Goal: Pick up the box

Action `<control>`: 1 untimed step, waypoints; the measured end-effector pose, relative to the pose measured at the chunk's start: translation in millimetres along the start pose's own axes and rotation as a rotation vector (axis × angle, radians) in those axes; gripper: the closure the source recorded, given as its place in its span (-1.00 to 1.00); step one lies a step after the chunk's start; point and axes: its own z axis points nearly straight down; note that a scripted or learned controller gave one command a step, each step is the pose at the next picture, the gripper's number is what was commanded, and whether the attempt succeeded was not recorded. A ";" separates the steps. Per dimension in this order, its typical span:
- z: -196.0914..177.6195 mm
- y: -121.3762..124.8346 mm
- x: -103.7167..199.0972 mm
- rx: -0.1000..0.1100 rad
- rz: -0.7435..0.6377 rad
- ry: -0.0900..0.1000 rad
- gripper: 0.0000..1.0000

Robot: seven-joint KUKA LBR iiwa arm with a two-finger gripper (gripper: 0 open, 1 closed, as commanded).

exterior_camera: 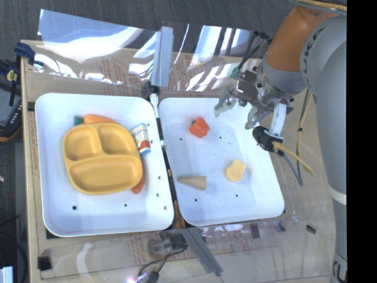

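I count two bins (pixel 47 158) (pixel 259 199), one yellow tray (pixel 103 158), one small box (pixel 141 139), one red piece (pixel 199 127), one yellow piece (pixel 235 171), one tan wedge (pixel 193 182).

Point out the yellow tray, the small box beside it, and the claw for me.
yellow tray (pixel 103 158): camera view, centre of its big compartment.
small box (pixel 141 139): camera view, its printed side.
claw (pixel 238 112): camera view, midway between fingertips.

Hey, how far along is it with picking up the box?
Nothing looks done yet: the small box lies in the left bin beside the yellow tray. The open gripper sits over the right bin, holding nothing. Reaching, grasping and lifting remain.
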 end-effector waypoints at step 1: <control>22.8 38.7 -0.9 -0.003 -0.059 0.002 -1.00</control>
